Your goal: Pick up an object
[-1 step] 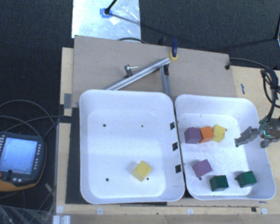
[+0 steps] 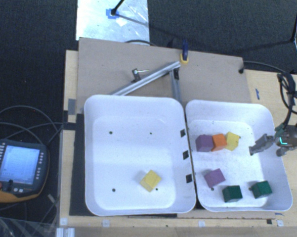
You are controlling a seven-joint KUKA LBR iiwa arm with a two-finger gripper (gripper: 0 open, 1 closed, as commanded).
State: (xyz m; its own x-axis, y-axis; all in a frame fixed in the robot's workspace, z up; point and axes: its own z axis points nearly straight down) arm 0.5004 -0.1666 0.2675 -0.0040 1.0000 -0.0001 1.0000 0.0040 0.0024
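The right bin (image 2: 240,110) holds several blocks. A purple block (image 2: 204,142), an orange block (image 2: 219,141) and a yellow block (image 2: 232,140) sit touching in a row near its middle. Nearer the front lie a second purple block (image 2: 214,177) and two green blocks (image 2: 231,193) (image 2: 261,189). One yellow block (image 2: 150,180) lies alone in the left bin (image 2: 134,109). My gripper (image 2: 255,148) hangs over the right bin's right side, just right of the yellow block in the row and apart from it. Nothing shows in its grasp.
A metal bar (image 2: 146,79) with a clamp lies on the brown board behind the bins. A teach pendant (image 2: 14,169) with its cable rests on the floor at the left. Cables hang at the bench's right edge by the arm.
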